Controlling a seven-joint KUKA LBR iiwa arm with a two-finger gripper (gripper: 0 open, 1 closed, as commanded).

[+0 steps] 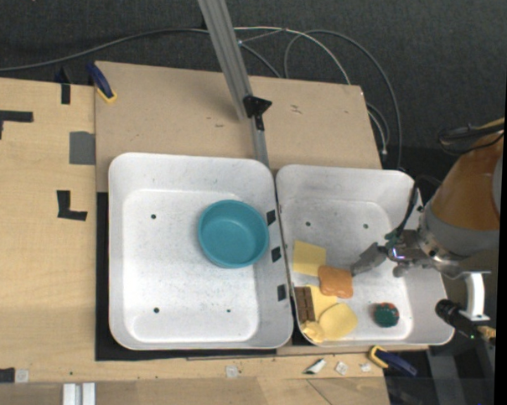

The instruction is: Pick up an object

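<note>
The right bin (346, 189) holds a pale yellow square block (309, 259), an orange block (336, 282), a yellow rounded piece (338, 320), a brown bar (304, 303) and a small dark green ball (386, 314). A blue bowl (232, 233) stands in the left bin (154, 185). My gripper (382, 265) hangs over the right side of the right bin, just right of the orange block and above the green ball. It is open, and nothing lies between its fingers.
A slanted metal pole (233, 58) crosses above the bins at the back. Cables (344, 50) run behind the right bin. Blue-and-yellow clamps sit at the board's back left (102, 82) and front right (391, 360).
</note>
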